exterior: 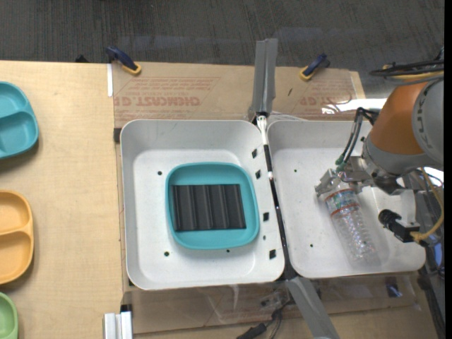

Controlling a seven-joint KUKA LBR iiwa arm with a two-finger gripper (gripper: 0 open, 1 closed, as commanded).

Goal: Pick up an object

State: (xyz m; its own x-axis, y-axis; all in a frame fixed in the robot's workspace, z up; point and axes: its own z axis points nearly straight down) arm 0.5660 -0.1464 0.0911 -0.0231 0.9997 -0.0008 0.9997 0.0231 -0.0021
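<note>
Pincer (332,187) low in right bin (296,249), at cap end of clear plastic bottle (351,224) lying on bin floor; jaw state impossible to tell. Likely grasp stage. Next: confirm firm grip, lift straight up. Teal tray (212,240) in left bin (141,210).

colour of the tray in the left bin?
Teal tray with a dark ribbed centre, seen in the camera view.

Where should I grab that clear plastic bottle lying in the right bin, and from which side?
Probably across the bottle's ribbed middle, coming straight down. It lies on its side in the right bin, cap end toward the hand, so its round body gives two opposite sides to pinch.
</note>
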